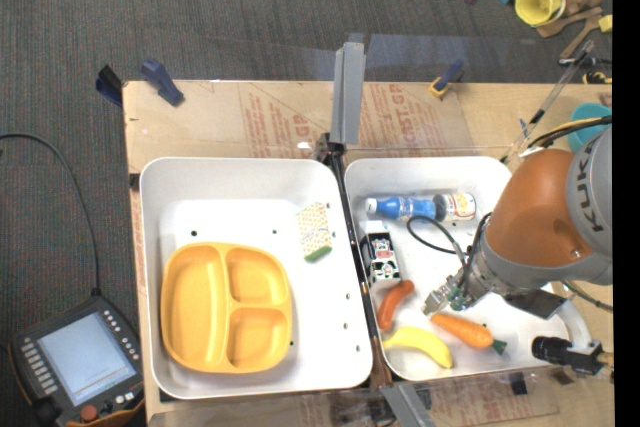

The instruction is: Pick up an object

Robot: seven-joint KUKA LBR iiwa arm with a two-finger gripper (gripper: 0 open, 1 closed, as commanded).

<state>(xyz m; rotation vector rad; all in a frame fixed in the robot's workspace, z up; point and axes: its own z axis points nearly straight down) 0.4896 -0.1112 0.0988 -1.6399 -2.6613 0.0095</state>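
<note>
In the right bin (495,177), my gripper (443,299) hangs low just above the orange carrot (463,330), between it and the red sausage (394,303). A yellow banana (420,346) lies at the bin's front edge. A blue-and-white bottle (420,207) lies on its side near the back. A small black-and-white carton (381,257) sits at the left wall. Nothing shows between the fingers.
The left bin (190,190) holds a yellow divided plate (227,308) and a small patterned pack (315,231). A black cable (430,240) loops over the right bin's floor. The arm's orange band (535,205) covers the bin's right side. A grey post (348,95) stands behind the bins.
</note>
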